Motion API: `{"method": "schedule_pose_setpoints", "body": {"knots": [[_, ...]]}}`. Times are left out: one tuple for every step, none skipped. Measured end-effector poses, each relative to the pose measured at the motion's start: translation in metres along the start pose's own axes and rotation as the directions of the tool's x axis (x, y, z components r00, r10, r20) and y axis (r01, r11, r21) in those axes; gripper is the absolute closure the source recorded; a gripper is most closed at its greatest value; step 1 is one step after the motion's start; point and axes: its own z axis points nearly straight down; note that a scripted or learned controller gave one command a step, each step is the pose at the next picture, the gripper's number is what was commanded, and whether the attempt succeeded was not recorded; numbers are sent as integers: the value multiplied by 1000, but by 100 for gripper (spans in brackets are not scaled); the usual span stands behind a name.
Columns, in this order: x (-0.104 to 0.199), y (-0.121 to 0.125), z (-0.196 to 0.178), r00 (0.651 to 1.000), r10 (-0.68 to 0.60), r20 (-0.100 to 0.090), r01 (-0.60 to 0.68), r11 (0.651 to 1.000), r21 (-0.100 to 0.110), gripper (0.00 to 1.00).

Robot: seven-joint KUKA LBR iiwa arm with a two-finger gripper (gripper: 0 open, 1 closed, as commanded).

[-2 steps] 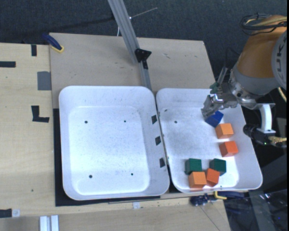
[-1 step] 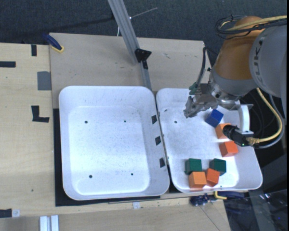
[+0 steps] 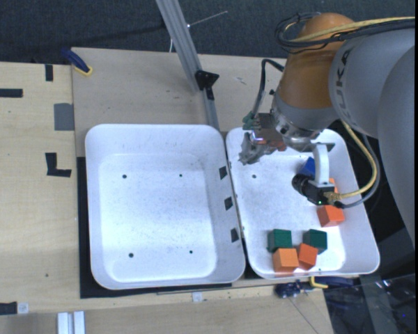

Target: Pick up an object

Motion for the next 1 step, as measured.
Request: {"method": "schedule_pose_setpoints", "body": {"knots": [[43,12,9,1000,2,2,-2,1000,1,100]]}}
